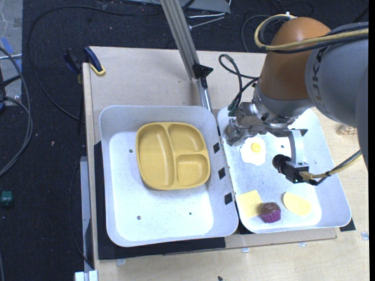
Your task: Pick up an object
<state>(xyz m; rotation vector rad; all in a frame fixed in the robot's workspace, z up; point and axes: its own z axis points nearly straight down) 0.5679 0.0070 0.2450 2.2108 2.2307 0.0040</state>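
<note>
Grey arm (328,69) reaches in from the right, its orange band above the wrist, and hangs low over the right bin (328,157).

- Gripper (234,134): down at the near-left part of the right bin, just beside the fried egg toy (254,151), on its left. The wrist body covers most of it. Cannot tell whether the gripper is spread or closed; nothing shows in its grasp.
- Black fitting with a cable (291,167) hangs off the wrist to the right of the egg, over the bin floor.

Candidates for pickup, all lying in the right bin:
- fried egg toy, white with yellow yolk, flat on the floor, closest to the gripper.
- yellow square block (248,203), toward the front, near the left wall.
- purple lump (270,212), just beside the square block, to its right.
- pale yellow round piece (297,203), right of the purple lump, a little apart.

Left bin (117,215) holds a yellow divided tray (173,155), three compartments, sitting flat toward the back.

Progress, as a judgement: approach looks done, the arm being down at bin level next to the egg. Grasp not confirmed. Everything appears to rest on the bin floor, nothing raised. Closing on an object and lifting it clear are both left to do. The egg seems the likely target, given its nearness, though it lies thin and flat and could be hard to pinch.
</note>
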